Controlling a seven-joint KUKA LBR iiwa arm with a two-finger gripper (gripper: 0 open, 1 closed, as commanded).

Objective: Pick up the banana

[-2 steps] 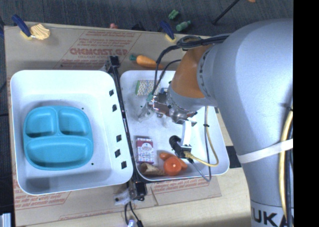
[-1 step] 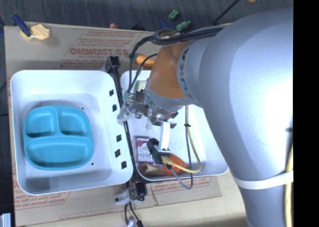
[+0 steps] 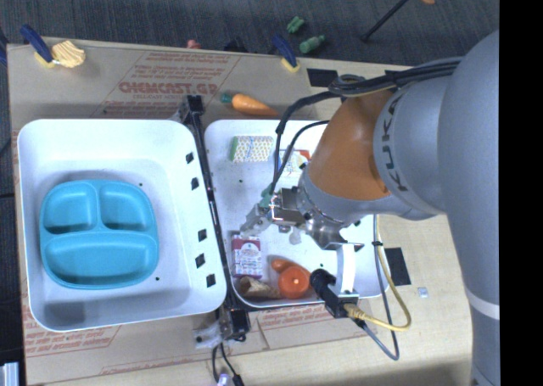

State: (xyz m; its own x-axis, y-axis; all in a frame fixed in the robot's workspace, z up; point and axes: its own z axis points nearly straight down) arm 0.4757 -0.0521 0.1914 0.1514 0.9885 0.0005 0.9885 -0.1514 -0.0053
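Far left on the bench: blue clamp (image 3: 36, 41) beside a small yellow lump (image 3: 69, 55), too blurred to name. Then left bin (image 3: 51, 142), holding a blue plate (image 3: 99, 233) with bare white floor all round it. Between the bins, a black strip (image 3: 204, 189) along the shared rims. Beyond the right bin (image 3: 222, 142), out on the bench, a carrot (image 3: 250, 105). Inside, near the far rim, a green-checked box (image 3: 252, 149); open floor below it. Mid-bin, claw (image 3: 259, 221), low over the floor, half hidden under the arm (image 3: 373, 155); open or closed, cannot tell. Just below, crowded at the near rim: red-and-white packet (image 3: 246, 257), a brownish shape (image 3: 259, 289) that may be the banana, unclear, and an orange ball (image 3: 293, 281) touching it. Right half of this bin covered by the arm. Yellow cable (image 3: 386, 323) looping over the near right corner.
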